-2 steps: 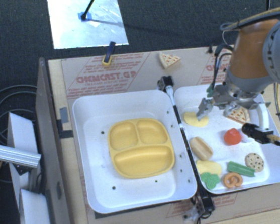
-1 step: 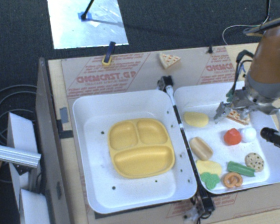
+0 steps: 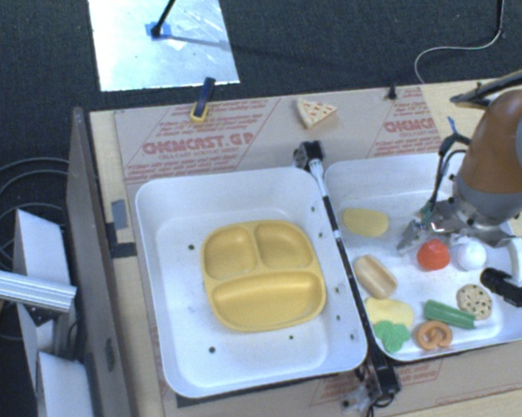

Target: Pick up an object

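My gripper [image 3: 422, 230] hangs low over the right bin [image 3: 398, 172], reaching in from the right. Just below and right of it lies a red tomato [image 3: 433, 255], very close to the gripper; whether they touch I cannot tell. A white egg [image 3: 471, 254] sits beside the tomato on the right. Left of the gripper lies a yellow oval piece [image 3: 365, 221], and a hot dog [image 3: 375, 276] lies lower left. Nothing shows as lifted.
Along the right bin's front lie a cookie [image 3: 474, 300], a green bean [image 3: 449, 314], a pretzel [image 3: 434, 334], a green leaf [image 3: 393, 334] and a yellow piece [image 3: 391, 311]. The left bin [image 3: 189, 353] holds a yellow divided plate [image 3: 262, 274]. A cheese wedge [image 3: 317, 111] lies on the bench behind.
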Robot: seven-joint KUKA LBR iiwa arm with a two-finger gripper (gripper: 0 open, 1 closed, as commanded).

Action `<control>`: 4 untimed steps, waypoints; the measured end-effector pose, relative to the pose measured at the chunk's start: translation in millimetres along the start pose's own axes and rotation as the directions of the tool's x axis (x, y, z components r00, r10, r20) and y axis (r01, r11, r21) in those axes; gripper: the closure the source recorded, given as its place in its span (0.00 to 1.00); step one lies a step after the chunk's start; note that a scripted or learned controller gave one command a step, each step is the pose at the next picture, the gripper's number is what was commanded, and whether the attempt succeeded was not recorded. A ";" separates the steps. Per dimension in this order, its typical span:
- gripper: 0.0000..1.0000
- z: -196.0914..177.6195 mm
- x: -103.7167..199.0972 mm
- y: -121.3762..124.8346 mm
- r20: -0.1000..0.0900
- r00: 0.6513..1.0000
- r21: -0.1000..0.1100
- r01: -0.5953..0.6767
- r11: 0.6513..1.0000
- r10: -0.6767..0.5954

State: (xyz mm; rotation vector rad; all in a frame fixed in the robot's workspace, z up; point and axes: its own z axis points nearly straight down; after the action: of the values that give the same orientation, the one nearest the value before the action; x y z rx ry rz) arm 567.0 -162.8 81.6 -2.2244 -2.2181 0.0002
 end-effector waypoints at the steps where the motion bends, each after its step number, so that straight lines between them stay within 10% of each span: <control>1: 1.00 -13.7 1.5 2.1 0.001 1.000 -0.005 0.004 1.000 -0.004; 2: 0.00 -13.3 1.6 2.0 0.001 1.000 -0.005 0.004 1.000 -0.004; 3: 0.00 -1.9 5.6 -45.8 -0.002 1.000 0.003 0.002 1.000 -0.002; 4: 1.00 -13.6 5.6 -42.4 0.000 1.000 -0.004 0.004 1.000 -0.004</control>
State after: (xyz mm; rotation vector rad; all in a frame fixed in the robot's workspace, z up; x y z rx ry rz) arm 524.7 -157.2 95.2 -2.2228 -2.2244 -0.0046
